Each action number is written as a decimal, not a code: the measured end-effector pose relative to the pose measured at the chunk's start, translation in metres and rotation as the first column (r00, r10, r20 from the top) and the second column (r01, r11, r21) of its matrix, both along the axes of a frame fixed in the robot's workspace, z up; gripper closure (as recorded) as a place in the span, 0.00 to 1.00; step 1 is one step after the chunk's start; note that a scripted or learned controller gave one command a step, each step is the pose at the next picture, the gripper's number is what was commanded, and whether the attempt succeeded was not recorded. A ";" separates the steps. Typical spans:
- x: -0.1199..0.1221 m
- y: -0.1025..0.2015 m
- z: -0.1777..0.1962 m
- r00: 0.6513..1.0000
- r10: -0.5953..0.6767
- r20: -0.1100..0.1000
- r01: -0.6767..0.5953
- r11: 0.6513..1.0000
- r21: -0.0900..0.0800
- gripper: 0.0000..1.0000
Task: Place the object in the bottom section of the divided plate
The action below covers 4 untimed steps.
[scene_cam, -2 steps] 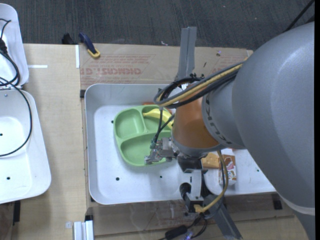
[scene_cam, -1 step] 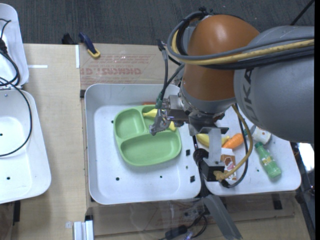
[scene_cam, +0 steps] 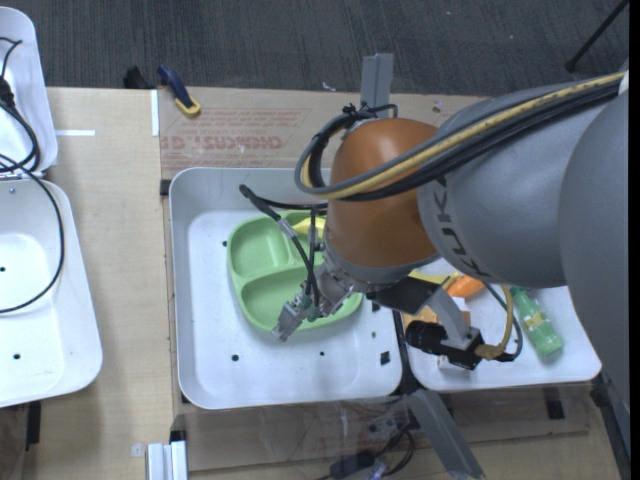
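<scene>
The grey arm [scene_cam: 540,188], with its orange band [scene_cam: 375,193], is seen reaching in from the right and covering much of the bin [scene_cam: 200,348] that holds the divided plate. This white bin is set on the tan surface [scene_cam: 110,128], and a second white bin [scene_cam: 570,363] lies just beside it on the right, largely hidden under the arm. The green divided plate [scene_cam: 255,268] rests in the upper middle of the left bin, its right part hidden by the wrist. The tool [scene_cam: 300,313] is lowered over the plate's bottom section, at the plate's lower right edge. Whether the tool is parted or closed cannot be told, as the tips are small and blurred against the plate. A yellow object [scene_cam: 312,228] is partly seen at the plate's upper right, tucked under the orange band; whether it lies in the plate or beyond it cannot be told. To the right of the plate, in the second bin, a green bottle [scene_cam: 535,323] and an orange item [scene_cam: 465,286] are seen. A blue clamp [scene_cam: 175,88] lies on the surface well above the plate.
</scene>
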State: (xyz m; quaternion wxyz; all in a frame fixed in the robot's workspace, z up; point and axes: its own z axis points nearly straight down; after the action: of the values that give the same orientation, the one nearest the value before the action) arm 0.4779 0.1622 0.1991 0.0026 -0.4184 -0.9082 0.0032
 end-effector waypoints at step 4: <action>0.002 0.055 0.057 0.997 -0.074 -0.001 0.074 0.997 -0.006 0.00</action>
State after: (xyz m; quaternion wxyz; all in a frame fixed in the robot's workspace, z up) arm 0.4799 0.2173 0.2559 0.0021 -0.4519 -0.8920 0.0059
